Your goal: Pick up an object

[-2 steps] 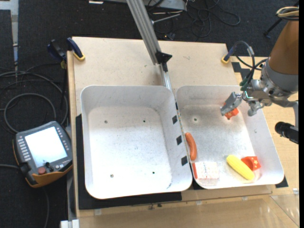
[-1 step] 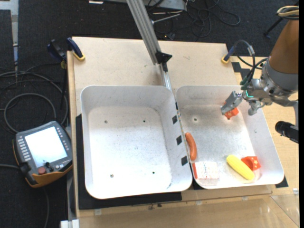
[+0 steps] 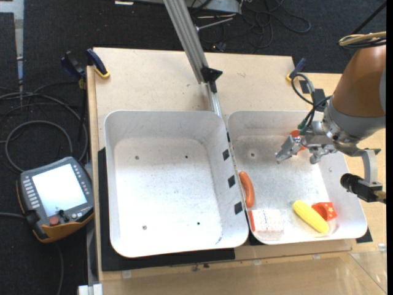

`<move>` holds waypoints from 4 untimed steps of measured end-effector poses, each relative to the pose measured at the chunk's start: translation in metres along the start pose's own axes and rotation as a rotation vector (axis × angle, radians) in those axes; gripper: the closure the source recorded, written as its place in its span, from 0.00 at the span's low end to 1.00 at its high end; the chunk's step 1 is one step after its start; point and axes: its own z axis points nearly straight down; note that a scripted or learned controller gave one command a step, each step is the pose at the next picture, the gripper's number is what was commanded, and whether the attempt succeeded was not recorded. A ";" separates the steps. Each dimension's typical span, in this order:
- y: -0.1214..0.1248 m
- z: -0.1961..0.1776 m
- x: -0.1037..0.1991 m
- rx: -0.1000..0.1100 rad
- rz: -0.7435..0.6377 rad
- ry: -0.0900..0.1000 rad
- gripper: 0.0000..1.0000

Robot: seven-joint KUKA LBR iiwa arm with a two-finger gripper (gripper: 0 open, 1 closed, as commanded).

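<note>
The grey arm with its orange band reaches in from the right, bent over the right shallow white bin (image 3: 270,128), its wrist angled down and to the left. The two-finger gripper (image 3: 302,153) hangs over the bin's upper middle, its jaws spread wide with nothing between them. The objects lie well apart from it toward the bin's near side: a slim orange sausage-shaped piece (image 3: 247,188) against the left wall, a white rectangular packet with red edging (image 3: 268,221) at the near edge, a yellow banana-shaped toy (image 3: 311,216) just right of it, and a small red block (image 3: 325,210) touching the banana's far end. The left white bin (image 3: 116,125) sits beside it on the pale wooden surface (image 3: 153,78).
</note>
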 end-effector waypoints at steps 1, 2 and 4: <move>0.003 0.047 -0.007 -0.002 0.000 -0.001 0.00; 0.006 0.104 -0.016 -0.001 0.000 0.000 0.00; 0.012 0.027 -0.012 -0.013 -0.005 -0.003 1.00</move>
